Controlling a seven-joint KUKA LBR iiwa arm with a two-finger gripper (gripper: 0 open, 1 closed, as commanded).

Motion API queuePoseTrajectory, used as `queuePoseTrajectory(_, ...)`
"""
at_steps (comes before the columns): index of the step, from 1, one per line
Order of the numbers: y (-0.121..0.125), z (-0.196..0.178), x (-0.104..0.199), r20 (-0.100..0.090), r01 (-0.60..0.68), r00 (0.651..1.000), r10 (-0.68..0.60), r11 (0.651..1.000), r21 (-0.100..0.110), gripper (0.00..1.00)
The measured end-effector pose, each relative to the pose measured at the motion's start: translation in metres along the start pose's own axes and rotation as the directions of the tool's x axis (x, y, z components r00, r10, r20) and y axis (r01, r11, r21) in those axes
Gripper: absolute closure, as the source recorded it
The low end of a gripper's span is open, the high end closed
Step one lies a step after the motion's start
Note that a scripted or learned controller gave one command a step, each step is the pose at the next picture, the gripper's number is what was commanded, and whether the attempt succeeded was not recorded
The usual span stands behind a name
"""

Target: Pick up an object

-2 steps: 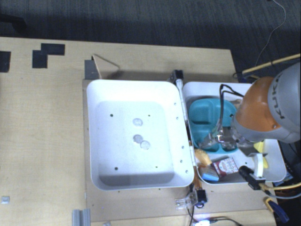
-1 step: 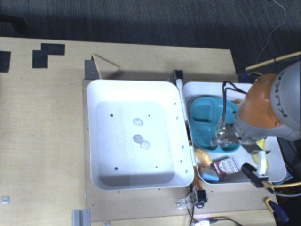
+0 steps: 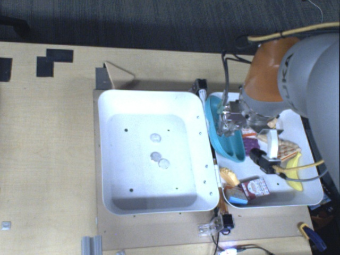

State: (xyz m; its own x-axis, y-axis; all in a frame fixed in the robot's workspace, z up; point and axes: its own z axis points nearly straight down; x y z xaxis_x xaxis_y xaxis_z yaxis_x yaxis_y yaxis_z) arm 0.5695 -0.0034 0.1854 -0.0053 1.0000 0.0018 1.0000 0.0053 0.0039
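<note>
The arm reaches in from the right and hangs low over the right bin (image 3: 313,195), its gripper (image 3: 231,122) down among the clutter at the bin's left side. The metal end sits right over a teal plastic scoop (image 3: 226,142) that lies along the bin's left wall. Whether the tool is spread or pressed together I cannot tell, and nothing is clearly pinched in it.

The scoop looks like the nearest thing to take. It is probably light, stiff and smooth, so it may slip if taken on a curved face; its thin raised rim seems the best place to pinch, one side inside and one outside. Its closeness to the bin wall could leave little room for the outer side.

Around it lie other candidates: a small red and white packet (image 3: 257,187) near the front edge, a yellow banana-like piece (image 3: 293,170) to the right, an orange piece (image 3: 229,176) and a small blue item (image 3: 238,197) near the front left corner. The packet would be soft and flat, hard to get under.

The left bin (image 3: 114,195) holds three small pale discs (image 3: 158,156) well apart from the arm.
</note>
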Motion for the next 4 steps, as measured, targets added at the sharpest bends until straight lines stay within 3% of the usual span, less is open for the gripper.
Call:
queuePoseTrajectory(1, 0.0, 0.0, -0.003, 0.004, -0.002, 1.0, 0.002, 1.0, 0.0, 0.0)
queuePoseTrajectory(2, 0.006, 0.0, -0.05, 0.003, -0.002, 1.0, 0.002, 1.0, 0.001, 0.0)
queuePoseTrajectory(3, -0.014, 0.076, -0.082, 0.002, -0.003, 1.0, 0.003, 1.0, 0.004, 0.0)
queuePoseTrajectory(4, -0.012, 0.065, -0.083, 0.005, -0.001, 1.0, 0.001, 1.0, 0.0, 1.0)
